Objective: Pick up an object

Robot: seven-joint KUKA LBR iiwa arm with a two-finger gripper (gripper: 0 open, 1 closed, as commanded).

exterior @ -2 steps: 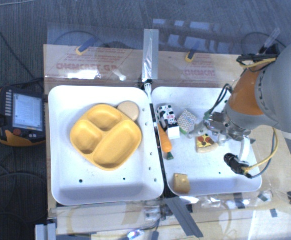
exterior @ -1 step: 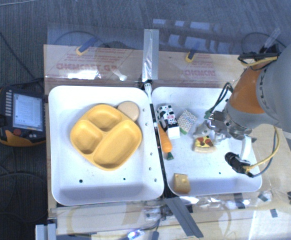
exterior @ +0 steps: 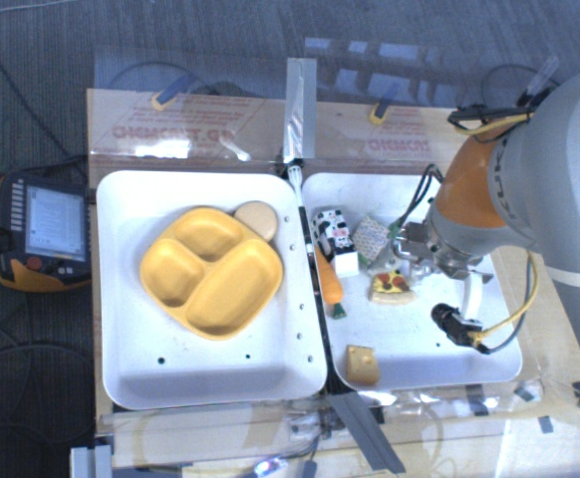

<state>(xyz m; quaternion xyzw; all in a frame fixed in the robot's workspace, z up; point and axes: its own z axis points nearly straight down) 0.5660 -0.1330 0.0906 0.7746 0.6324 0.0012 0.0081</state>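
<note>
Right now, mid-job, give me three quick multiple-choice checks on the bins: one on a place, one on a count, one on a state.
1. Where does the yellow tray lie?
A. left bin
B. right bin
C. floor

2. How many compartments has the tray?
A. one
B. three
C. five

3. How does the carrot lie?
A. flat beside the divider
B. standing in the tray
C. on the pendant

Answers:
1 A, it sits in the left bin.
2 B, three hollows show.
3 A, it lies along the right bin's left edge.
</note>
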